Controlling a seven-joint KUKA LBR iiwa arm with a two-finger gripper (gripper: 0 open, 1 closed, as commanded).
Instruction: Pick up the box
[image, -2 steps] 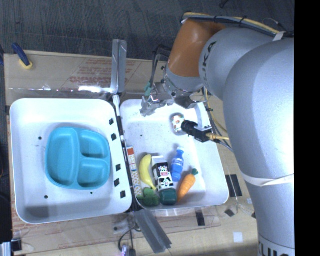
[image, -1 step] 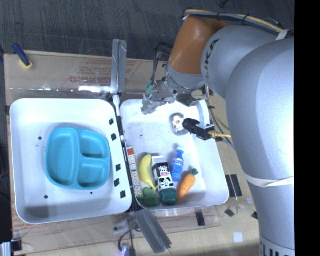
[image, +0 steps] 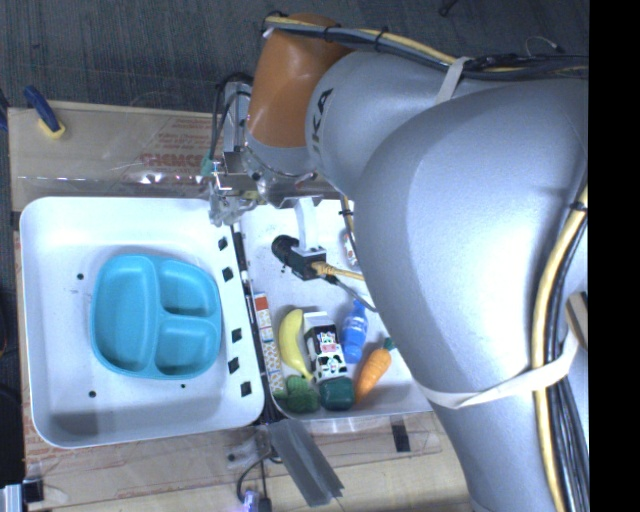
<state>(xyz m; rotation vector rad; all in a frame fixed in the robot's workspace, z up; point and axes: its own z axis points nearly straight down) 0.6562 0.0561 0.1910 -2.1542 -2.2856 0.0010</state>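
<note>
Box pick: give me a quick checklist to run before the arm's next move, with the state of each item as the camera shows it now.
1. Box located: ok, it stands in the right bin between the banana and the blue bottle.
2. Gripper over the box: not ok, it sits near the bins' far edge, over the divider.
3. Box gripped: not ok, it rests in the bin, apart from the gripper.
4. Room around the box: not ok, banana, bottle, carrot and green items crowd it.
5. Finger opening: cannot tell.
6. Left bin: ok, the blue tray lies apart from the pick.
</note>
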